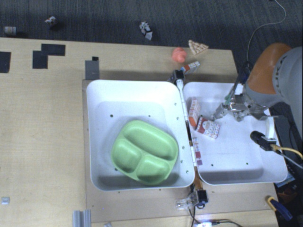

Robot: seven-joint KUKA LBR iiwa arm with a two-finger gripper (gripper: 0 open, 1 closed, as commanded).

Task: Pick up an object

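Though set low inside the right bin (246, 174), apparently only at the approach step of the pick, with nothing seen lifted or pinched. Nearest, left of the right bin across the shared rim: a green tray (144, 151), lying flat in the left bin (94, 126), well apart from the gripper and probably too broad for an easy pinch. Farther back, inside the right bin toward its left wall: a packet (208, 126), red and white, flat on the floor and turned at a slant. Just beyond that, also inside the right bin: the gripper (220, 112), tip right at the packet's far right corner, perhaps touching it. Cannot tell whether spread or pressed together, being too small and blurred at this slant. Level with it, near the right bin's left wall: a carton (193, 109), also red and white. Past the right bin's far left corner, out on the bench: a marker (189, 68), then an orange ball (179, 55) and a pale wedge (198, 47). Likeliest target, judging by closeness: the packet. Next move, then: shift a little toward the right bin's left wall to centre over the packet, straddle its narrow side, close, lift straight up, and check for something truly held. Thin and flat, so prone to sliding away or slipping out.
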